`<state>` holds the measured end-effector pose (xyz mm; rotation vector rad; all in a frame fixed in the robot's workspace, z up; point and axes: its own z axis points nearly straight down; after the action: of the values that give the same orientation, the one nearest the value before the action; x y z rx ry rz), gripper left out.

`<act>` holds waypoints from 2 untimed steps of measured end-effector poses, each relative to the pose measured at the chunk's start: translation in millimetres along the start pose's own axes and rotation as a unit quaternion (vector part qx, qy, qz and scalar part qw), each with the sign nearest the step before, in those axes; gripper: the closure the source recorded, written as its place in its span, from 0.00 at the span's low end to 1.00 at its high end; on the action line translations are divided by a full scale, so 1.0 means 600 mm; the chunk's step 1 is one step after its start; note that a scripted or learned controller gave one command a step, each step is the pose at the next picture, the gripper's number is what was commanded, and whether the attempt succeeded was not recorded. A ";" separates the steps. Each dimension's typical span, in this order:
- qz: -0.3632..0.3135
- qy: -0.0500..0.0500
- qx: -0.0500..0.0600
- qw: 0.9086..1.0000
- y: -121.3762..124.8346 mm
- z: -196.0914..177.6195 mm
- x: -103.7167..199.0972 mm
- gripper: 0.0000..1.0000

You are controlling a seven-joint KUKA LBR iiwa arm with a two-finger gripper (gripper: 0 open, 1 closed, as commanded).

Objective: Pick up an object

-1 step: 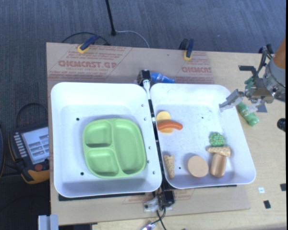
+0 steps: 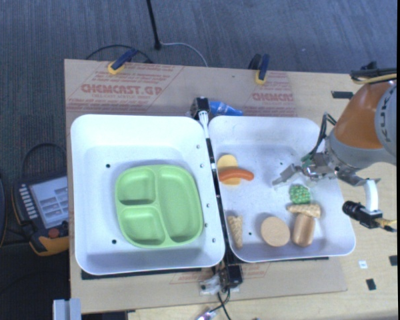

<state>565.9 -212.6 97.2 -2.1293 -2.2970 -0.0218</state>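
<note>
Step in hand, by my read: settling on one item in the right bin (image 2: 333, 245) and descending onto it; best bet is the green piece (image 2: 299, 193), so centre over it and drop straight to avoid nudging its neighbours. Nearest the camera from the green piece: tan disc (image 2: 275, 231) and brown cylinder (image 2: 304, 227) just below it; orange-yellow item (image 2: 233, 172) well to its left; end effector (image 2: 305, 171) just above it, fingers look splayed apart, clamped on nothing; touching or hovering, can't tell.

Both bins (image 2: 147, 129) were white. The divided tray (image 2: 159, 205) was light green. The tabletop (image 2: 187, 85) was tan with red lettering.
</note>
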 end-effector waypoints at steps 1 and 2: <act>-0.046 -0.006 -0.010 0.999 -0.101 0.007 0.013 0.00; -0.111 -0.002 0.001 0.994 0.030 0.001 -0.008 0.00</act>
<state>584.5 -215.8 96.4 -1.8633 -2.5226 -0.0168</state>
